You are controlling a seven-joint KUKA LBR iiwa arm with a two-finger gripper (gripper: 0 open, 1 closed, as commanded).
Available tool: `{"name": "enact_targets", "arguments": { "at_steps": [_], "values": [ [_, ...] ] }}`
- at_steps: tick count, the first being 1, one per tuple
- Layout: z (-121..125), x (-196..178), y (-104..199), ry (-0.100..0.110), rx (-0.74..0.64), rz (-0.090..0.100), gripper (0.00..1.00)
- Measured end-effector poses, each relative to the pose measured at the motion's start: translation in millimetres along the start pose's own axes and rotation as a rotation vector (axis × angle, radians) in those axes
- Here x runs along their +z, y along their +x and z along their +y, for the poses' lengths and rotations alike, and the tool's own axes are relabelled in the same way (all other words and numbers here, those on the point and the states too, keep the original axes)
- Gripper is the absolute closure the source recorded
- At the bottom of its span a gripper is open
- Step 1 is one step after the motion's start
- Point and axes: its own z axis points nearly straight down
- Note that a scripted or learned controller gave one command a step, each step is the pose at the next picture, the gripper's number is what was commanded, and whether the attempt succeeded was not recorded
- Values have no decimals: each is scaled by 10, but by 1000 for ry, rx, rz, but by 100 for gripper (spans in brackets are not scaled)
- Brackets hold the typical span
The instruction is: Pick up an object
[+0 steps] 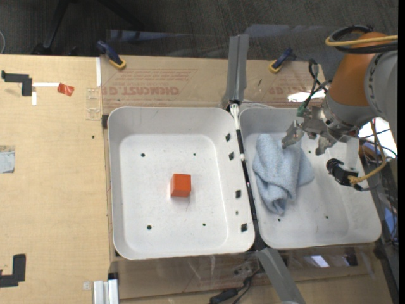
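Observation:
A small orange-red cube (181, 185) rests near the middle of the left bin (126, 170). A crumpled light-blue cloth (280, 170) lies in the left half of the right bin (342, 227). My gripper (307, 141) hangs over the upper part of the right bin, just right of the cloth's top edge. Its two fingers are spread apart with nothing between them. One fingertip is close to the cloth's upper right corner; whether it touches is unclear.
A grey divider bar (238, 75) runs between the bins toward the back. Cables and a black connector (338, 170) hang from the wrist over the right bin. Cardboard and two clamps (112, 56) lie behind the bins, and a wooden board (44, 170) lies to the left.

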Motion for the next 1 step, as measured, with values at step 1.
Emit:
{"name": "enact_targets", "arguments": {
  "at_steps": [1],
  "values": [
    [419,471,282,-4,-146,-1,0]
  ]
}}
